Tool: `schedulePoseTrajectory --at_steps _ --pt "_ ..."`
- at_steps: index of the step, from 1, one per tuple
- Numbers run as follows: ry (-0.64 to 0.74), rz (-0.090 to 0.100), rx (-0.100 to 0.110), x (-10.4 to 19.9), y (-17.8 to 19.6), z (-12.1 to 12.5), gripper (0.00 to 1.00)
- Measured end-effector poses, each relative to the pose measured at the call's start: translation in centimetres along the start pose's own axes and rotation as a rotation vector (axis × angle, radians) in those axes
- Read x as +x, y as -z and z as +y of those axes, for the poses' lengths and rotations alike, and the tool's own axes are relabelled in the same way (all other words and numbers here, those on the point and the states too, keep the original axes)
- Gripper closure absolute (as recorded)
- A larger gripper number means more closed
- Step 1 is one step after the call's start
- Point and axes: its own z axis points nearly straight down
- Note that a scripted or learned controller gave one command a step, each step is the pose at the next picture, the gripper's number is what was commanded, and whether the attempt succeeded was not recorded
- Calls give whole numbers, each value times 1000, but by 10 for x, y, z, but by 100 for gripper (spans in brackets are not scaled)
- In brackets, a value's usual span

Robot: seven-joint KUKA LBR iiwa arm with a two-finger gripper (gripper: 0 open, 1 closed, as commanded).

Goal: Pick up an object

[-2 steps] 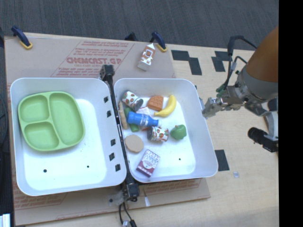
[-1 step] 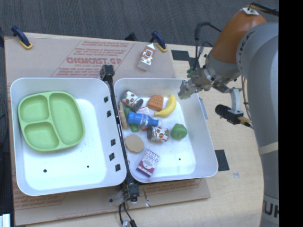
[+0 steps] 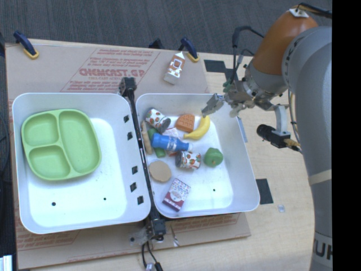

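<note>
A yellow banana [image 3: 198, 129] is seen in the right bin [image 3: 240, 168], among a blue bottle [image 3: 168, 144] and a green pepper [image 3: 213, 157]. The gripper [image 3: 221, 103] is positioned just above the banana, fingers parted, nothing grasped.

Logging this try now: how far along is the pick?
Nothing looks picked yet. The banana, blue bottle, green pepper and other items lie in the right bin. The hand sits above that bin's far edge, near the banana, with nothing visible in it. Reaching an item, grasping and lifting remain.
</note>
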Motion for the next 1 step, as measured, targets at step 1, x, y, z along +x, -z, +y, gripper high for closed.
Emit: schedulePoseTrajectory --at_steps 1 --pt "0 1 3 0 -104 -73 0"
